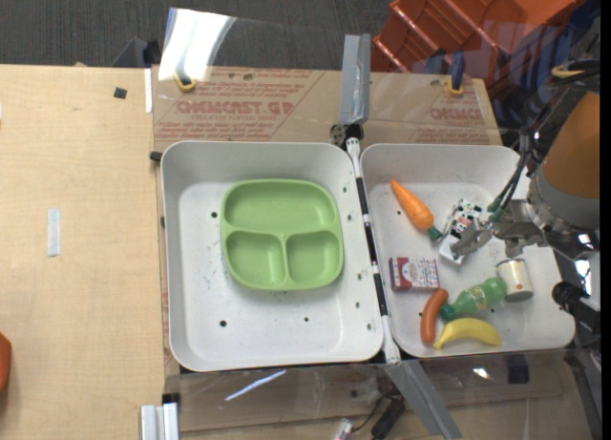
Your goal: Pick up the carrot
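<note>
The carrot (412,204) is orange with a green stub at its lower right end. It lies slantwise in the upper left part of the right bin (449,156). My gripper (464,242) hangs low over the middle of the same bin, a short way right of and below the carrot. It is close beside a small black-and-white toy (466,217). The carrot lies free of the gripper, on the bin floor.
Around the gripper lie a red-and-white carton (415,274), a green bottle (477,297), a yellow banana (468,333), a small red-orange sausage shape (431,312) and a can (516,278). The left bin (191,324) holds a green divided plate (283,233).
</note>
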